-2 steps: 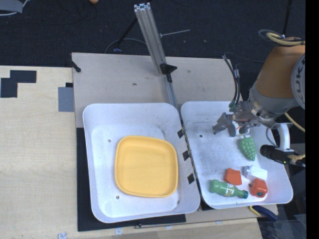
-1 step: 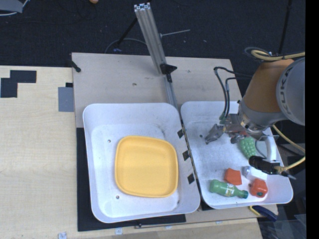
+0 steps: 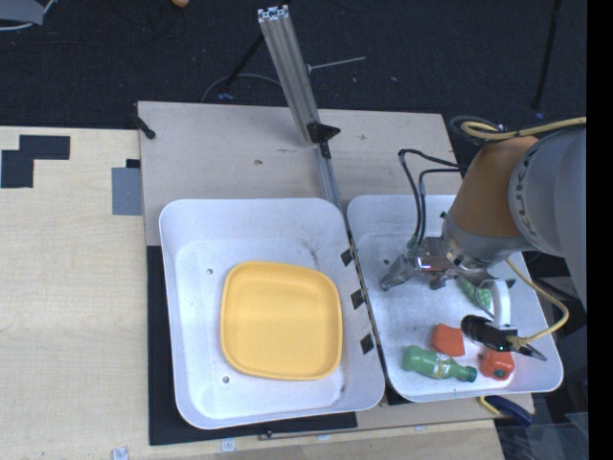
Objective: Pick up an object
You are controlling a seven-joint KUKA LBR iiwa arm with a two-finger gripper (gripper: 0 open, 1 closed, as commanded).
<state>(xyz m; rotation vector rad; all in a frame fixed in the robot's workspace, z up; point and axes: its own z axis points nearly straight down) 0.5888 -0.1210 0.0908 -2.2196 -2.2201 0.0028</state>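
Over the right bin the claw hangs low, nothing visible between its fingers; whether spread or clenched, I cannot tell. This looks like the approach step. Candidates lie nearer: a smooth green bottle, an orange block, a red piece. Next, descend squarely over one. A glossy yellow plate rests in the left bin.

yellow plate, green bottle, white bins
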